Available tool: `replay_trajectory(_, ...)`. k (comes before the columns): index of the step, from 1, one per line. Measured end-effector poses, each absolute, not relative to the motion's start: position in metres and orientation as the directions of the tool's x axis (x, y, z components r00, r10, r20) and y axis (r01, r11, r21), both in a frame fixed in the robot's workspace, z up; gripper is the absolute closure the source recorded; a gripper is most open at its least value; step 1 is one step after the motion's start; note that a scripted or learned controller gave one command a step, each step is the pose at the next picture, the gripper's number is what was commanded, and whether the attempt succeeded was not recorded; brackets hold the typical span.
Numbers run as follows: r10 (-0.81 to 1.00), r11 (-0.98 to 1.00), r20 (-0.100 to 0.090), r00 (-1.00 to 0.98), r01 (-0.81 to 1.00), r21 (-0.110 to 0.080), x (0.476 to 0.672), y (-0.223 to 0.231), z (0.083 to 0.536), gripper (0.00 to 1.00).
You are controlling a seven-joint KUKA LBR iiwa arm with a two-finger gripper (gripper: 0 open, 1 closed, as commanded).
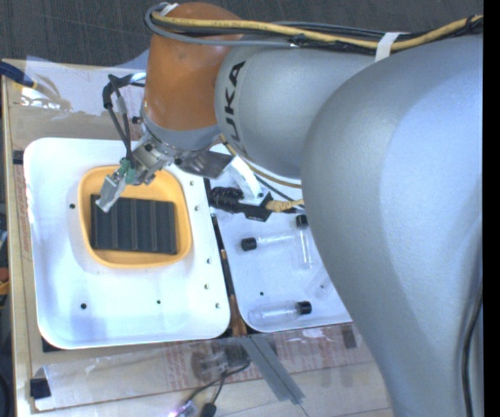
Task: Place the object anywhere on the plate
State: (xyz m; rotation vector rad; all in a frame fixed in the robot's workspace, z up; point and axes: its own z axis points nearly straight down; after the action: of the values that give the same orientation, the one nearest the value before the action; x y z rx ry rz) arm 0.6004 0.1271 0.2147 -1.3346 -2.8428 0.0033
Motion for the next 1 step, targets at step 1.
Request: replay_trajectory(1,0.652,0.758,0.003,-0.758,0.652,-0.004,0.6035,0.1401,0.1894,0.00)
